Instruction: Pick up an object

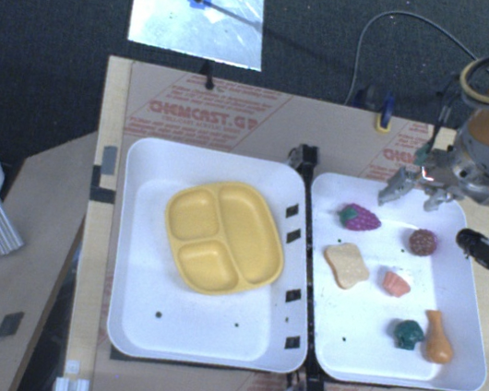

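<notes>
The right bin [358,350] holds several toy foods: a purple bunch of grapes [360,218], a brown round piece [422,241], a tan bread slice [346,265], a small pink-orange piece [396,283], a green broccoli [407,334] and an orange drumstick-like piece [437,337]. My gripper [413,193] hangs over the far rim of this bin, up and to the right of the grapes. Its two fingers are spread apart, open, with nothing between them.
The left bin [135,311] bears a yellow divided plate [223,236]. A black hinge strip [303,247] runs between the bins. A black cable fitting [479,246] sticks in over the right bin's right rim. A shiny sheet [201,6] lies beyond the bench.
</notes>
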`<action>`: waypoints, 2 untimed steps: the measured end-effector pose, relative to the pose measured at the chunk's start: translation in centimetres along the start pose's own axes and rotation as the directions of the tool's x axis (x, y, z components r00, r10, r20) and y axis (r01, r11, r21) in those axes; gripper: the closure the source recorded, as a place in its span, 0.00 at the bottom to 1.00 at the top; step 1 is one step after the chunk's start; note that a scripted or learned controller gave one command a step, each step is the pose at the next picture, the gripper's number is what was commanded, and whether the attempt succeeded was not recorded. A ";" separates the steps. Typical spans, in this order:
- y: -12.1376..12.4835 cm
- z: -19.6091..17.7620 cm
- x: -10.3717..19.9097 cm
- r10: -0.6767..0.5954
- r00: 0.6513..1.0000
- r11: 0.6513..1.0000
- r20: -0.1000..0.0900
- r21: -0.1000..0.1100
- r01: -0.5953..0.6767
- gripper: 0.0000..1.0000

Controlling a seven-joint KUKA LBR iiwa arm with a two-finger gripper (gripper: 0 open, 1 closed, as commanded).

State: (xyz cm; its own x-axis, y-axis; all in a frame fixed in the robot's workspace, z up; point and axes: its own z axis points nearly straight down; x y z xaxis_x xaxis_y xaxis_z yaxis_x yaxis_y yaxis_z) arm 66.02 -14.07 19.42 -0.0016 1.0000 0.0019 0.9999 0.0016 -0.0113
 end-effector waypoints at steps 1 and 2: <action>0.3 -0.9 0.0 -0.002 1.000 1.000 0.002 -0.013 0.002 0.00; 0.4 3.3 0.2 -0.004 1.000 1.000 0.002 -0.011 0.004 0.00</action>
State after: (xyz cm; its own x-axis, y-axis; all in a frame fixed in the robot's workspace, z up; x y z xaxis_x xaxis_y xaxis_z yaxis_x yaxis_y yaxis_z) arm 66.39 -13.83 16.17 -0.0057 1.0000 -0.0005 1.0000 0.0057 -0.0004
